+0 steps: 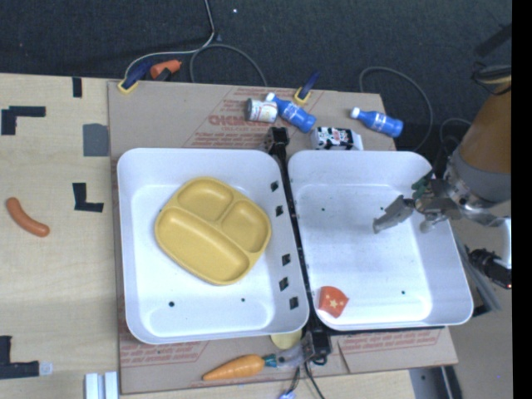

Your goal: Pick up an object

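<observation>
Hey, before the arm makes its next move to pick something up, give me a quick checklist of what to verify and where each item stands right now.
1. Target in reach: the red object lies in the right bin, near its front left corner. Ok.
2. Gripper over that bin: ok, but it sits toward the right side, away from the red object.
3. Nothing between the fingers: ok.
4. Finger opening: cannot tell.
5. Path to the red object free of other things: ok.
6. Yellow plate lies in the left bin, out of the way: ok.
</observation>
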Motion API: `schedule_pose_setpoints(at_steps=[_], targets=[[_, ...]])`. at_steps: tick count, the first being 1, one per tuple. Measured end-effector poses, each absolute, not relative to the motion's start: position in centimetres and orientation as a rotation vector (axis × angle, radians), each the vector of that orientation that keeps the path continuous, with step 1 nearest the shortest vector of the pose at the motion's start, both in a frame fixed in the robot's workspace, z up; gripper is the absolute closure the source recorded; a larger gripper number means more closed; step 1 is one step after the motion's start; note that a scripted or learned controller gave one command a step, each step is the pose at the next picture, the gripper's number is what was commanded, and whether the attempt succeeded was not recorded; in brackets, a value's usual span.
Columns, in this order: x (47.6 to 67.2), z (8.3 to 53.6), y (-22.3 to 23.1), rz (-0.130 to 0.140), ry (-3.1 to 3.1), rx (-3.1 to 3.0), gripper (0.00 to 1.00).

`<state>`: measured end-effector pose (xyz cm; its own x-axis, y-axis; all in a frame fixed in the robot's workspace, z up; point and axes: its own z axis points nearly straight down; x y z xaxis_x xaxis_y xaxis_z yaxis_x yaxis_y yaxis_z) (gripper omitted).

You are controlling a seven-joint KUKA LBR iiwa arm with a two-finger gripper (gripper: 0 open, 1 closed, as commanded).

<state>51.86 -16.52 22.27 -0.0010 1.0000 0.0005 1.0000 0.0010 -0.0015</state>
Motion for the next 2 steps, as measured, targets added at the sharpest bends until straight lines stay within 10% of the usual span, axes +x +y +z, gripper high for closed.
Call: schedule_pose_setpoints(at_steps=[1,2], targets=[[48.4,8.1,-12.5,0.000,-2.225,-2.225,0.00],[53.0,11.4,-21.1,0.002,-2.223,-2.231,0.00]])
